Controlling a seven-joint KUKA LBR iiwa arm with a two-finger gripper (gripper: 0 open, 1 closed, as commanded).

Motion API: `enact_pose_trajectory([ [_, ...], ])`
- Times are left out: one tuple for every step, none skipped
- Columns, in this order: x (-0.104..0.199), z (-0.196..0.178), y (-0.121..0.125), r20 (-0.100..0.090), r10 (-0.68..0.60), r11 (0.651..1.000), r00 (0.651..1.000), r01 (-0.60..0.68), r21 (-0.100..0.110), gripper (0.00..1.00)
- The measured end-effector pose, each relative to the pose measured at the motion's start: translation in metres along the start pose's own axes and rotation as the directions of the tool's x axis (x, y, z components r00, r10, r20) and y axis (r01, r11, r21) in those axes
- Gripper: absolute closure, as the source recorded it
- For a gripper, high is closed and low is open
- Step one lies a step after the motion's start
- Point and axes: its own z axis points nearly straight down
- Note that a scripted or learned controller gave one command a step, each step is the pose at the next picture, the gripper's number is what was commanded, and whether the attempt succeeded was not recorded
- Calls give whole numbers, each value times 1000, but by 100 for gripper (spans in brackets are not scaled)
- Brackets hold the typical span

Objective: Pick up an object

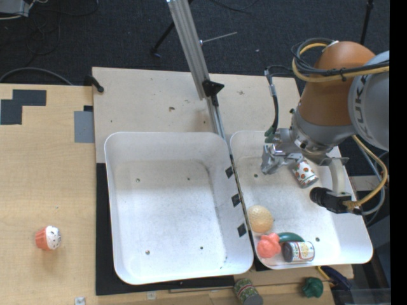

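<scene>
Objects for picking lie in the right bin, most of them gathered at its 6 o'clock edge. A tan ball sits against the divider side, at about 7 o'clock in that bin. Just below it, toward 6 o'clock, rests a pink-red soft item, touching or nearly touching a dark jar with a pale label lying on its side. A dark green piece peeks out just behind the jar, at its 12 o'clock. Apart from this cluster, a small white object with red marks lies tilted near the bin's 1 o'clock region.

The end effector hangs low over the right bin's 11 o'clock area, just at 9 o'clock of the white-and-red object; nothing is seen between its metal fingers, and how far they are spread I cannot tell. The arm with its orange band rises toward 1 o'clock.

The left bin lies at 9 o'clock of the right one, their rims meeting. On the tabletop, far out at 8 o'clock, sits a small red-and-white figure. Two green items and lie beyond the bins at 6 o'clock.
</scene>
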Motion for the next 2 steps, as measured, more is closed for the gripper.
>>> enact_pose_trajectory([
  [49, 2, 7, 1, 1, 1000, 1000, -1, -2, 100],
  [100, -7, 0, 1, 0, 1000, 1000, 0, -3, 100],
])
